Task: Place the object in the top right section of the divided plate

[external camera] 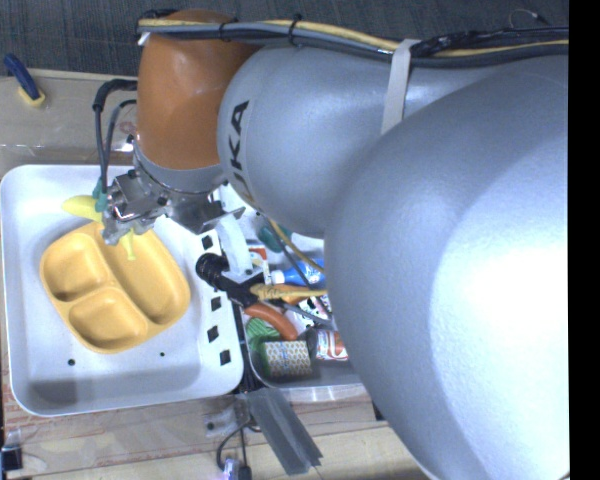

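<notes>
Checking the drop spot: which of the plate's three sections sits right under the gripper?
The long section on the divided plate's right side; the gripper hovers at its upper end, while the two smaller sections lie to its left.

Pale wooden bench [50,108] against dark grey carpeted floor [70,13].

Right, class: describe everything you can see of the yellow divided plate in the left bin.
The divided plate is mustard yellow, looks like smooth moulded plastic, and has a rounded outline. Raised ridges split it into three shallow sections: two smaller ones and a larger one along its right side. It lies flat on the floor of the left white bin, turned at a slant to the bin's walls. The gripper sits over its upper edge, hiding part of the rim. The visible sections look bare.
</notes>
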Motion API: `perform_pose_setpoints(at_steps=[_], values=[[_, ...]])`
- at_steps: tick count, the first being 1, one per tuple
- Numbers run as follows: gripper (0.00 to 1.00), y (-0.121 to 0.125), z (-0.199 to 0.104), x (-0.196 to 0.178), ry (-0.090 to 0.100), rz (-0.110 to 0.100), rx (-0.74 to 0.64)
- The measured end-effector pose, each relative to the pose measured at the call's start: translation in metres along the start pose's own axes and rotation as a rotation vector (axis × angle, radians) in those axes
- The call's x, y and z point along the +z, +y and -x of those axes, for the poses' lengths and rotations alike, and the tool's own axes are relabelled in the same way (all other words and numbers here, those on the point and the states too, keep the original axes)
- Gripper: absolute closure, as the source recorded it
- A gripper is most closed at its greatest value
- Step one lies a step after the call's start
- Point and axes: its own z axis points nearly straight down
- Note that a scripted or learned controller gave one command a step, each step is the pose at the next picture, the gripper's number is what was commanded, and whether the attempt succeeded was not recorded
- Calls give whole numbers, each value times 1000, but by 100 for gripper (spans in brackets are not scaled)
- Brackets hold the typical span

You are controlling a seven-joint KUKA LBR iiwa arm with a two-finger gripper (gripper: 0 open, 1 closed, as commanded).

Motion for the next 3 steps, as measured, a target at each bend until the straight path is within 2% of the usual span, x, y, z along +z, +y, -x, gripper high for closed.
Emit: perform_pose_setpoints(at_steps=[3], values=[[100,1,-2,-28,-2,-7,-22]])
